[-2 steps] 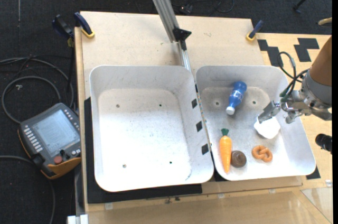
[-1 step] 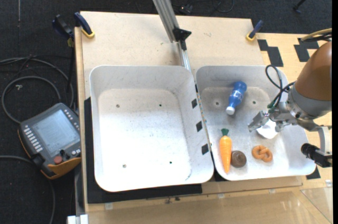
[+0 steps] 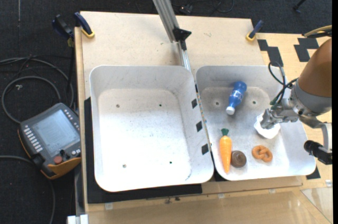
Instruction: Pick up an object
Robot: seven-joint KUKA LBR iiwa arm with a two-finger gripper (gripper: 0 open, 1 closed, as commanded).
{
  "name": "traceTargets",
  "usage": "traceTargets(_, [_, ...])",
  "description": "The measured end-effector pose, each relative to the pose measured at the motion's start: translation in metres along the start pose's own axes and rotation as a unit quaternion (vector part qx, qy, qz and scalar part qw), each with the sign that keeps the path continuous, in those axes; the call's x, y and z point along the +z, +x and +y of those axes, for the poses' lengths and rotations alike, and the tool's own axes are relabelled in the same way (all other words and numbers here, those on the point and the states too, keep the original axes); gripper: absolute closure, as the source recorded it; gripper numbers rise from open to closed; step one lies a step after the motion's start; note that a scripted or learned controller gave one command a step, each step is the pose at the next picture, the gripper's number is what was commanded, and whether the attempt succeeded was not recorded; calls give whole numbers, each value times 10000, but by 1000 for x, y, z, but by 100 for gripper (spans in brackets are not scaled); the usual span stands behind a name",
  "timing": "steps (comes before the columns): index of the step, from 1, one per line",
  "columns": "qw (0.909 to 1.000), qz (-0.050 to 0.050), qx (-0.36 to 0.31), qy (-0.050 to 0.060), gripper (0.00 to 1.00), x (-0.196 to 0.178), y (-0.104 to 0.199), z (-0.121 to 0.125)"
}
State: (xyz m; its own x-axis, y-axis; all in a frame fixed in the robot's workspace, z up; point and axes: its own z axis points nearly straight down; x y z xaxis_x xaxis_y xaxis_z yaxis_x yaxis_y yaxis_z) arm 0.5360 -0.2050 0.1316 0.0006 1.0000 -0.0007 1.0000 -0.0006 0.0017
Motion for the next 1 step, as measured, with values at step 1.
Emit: traceTargets(1, [10000,-10,-16,-24,100,-61,3,-3])
